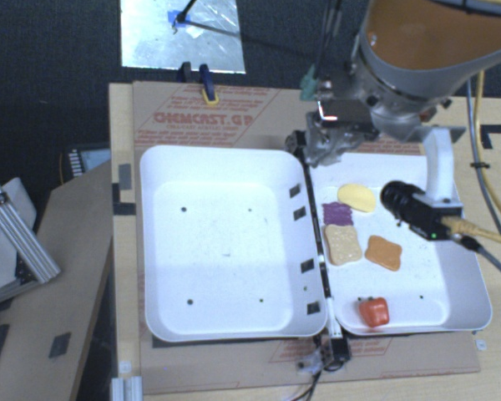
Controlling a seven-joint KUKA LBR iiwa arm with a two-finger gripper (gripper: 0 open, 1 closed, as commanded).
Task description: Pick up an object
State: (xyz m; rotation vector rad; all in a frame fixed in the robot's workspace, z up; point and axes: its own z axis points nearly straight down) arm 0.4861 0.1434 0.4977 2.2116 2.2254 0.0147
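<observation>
Where the two bins met, the left bin (217, 241) lay bare. Right of that seam clustered purple piece (337, 214), tan bread (343, 245), yellow piece (356, 197), orange piece (383, 253); a red tomato (374, 311) near the front rim. The gripper (330, 144) hovered at the back rim, finger state unclear.

1. Cardboard sheet (202, 117) with red lettering, lying under both bins.
2. Yellow-and-blue clamp (207, 86) on the cardboard's far edge.
3. Shiny metal plate (182, 23) on dark floor beyond the bench.
4. Aluminium frame bar (17, 232), slanted, at the left edge.
</observation>
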